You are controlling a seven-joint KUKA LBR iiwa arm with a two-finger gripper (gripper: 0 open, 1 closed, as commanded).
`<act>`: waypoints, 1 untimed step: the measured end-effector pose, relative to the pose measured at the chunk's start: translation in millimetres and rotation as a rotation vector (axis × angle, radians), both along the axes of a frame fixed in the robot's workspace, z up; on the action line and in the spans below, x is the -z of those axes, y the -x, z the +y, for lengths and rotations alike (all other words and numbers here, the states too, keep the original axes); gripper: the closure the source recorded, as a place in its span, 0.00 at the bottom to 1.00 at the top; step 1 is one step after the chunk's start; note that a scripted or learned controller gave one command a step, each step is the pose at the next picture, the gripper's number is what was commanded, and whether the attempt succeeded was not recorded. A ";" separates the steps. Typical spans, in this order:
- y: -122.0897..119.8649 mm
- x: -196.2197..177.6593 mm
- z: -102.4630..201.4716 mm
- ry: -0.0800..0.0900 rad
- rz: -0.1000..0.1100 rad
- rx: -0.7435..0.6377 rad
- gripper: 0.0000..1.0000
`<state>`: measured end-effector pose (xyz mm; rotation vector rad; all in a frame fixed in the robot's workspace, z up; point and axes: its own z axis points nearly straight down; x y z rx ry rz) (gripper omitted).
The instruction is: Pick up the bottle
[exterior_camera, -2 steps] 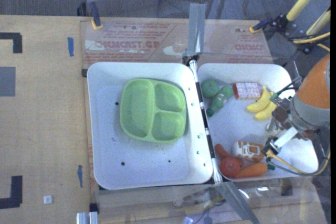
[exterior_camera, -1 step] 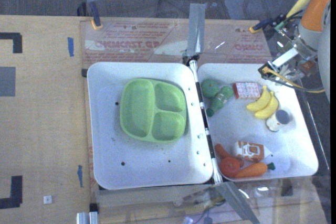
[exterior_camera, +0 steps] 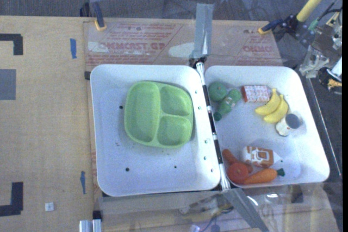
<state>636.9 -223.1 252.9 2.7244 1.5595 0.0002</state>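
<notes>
A pale wooden bench (exterior_camera: 43,117) fills the left and middle of the frame. Two white bins sit on it side by side, touching along their inner edges: the left bin (exterior_camera: 106,171) at the centre, the right bin (exterior_camera: 312,163) toward the lower right. A sheet of printed cardboard (exterior_camera: 141,43) lies flat on the bench just above the bins, running under their upper edges. A grey tape strip (exterior_camera: 203,24) crosses the cardboard above the seam between the bins. Black tape marks (exterior_camera: 13,43) and small blue tape bits (exterior_camera: 73,48) dot the bench at far left.
</notes>
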 end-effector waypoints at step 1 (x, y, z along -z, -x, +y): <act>-10.5 -96.6 10.2 0.000 0.000 -0.079 1.00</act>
